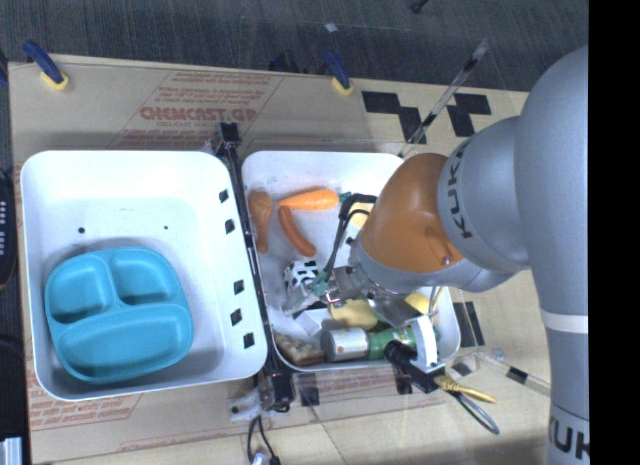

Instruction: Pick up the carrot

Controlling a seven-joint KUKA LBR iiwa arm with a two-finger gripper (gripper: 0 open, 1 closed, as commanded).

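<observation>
The carrot (308, 200) is orange with a green tip at its right end. It lies across the far part of the right bin (300, 163). My gripper (325, 288) hangs below the orange wrist band, low over the middle of that bin. It is nearer the camera than the carrot and apart from it, close to a black-and-white spotted toy (302, 275). The arm's wrist hides the bin's right half.
A reddish sausage (295, 230) and a tan bread-like piece (261, 215) lie just near of the carrot. A green bottle (362, 343) and a yellow item (356, 314) sit at the right bin's near edge. The left bin (120, 178) holds a blue divided tray (118, 311).
</observation>
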